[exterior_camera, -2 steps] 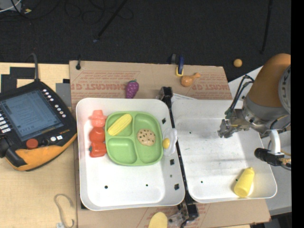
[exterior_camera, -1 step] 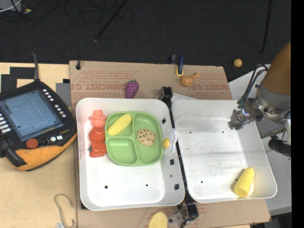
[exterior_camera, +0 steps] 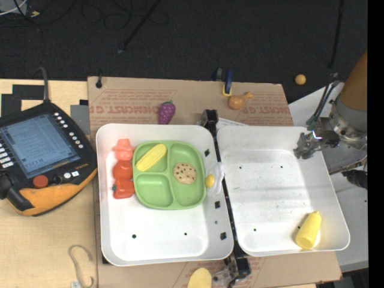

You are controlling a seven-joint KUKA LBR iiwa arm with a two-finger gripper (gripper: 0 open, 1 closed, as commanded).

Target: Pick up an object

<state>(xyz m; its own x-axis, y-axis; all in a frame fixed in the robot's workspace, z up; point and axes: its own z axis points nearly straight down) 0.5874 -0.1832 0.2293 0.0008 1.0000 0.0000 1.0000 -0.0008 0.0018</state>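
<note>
The gripper (exterior_camera: 305, 144) hangs over the right bin's (exterior_camera: 273, 179) far right rim, with the arm coming in from the right edge. Nothing shows between its fingers. A yellow bottle-shaped toy (exterior_camera: 308, 230) lies in the near right corner of that bin, well below the gripper. In the left bin (exterior_camera: 156, 239) a green divided plate (exterior_camera: 170, 174) holds a yellow corn cob (exterior_camera: 150, 156) and a cookie (exterior_camera: 185, 173). A red figure (exterior_camera: 122, 168) lies left of the plate, and a small yellow piece (exterior_camera: 210, 181) sits at its right edge.
Behind the bins on the cardboard lie a purple grape toy (exterior_camera: 167, 111) and an orange pear-like toy (exterior_camera: 237, 101). A control pendant (exterior_camera: 42, 155) rests on the bench at left. Another yellow object (exterior_camera: 200, 277) sits in front of the bins.
</note>
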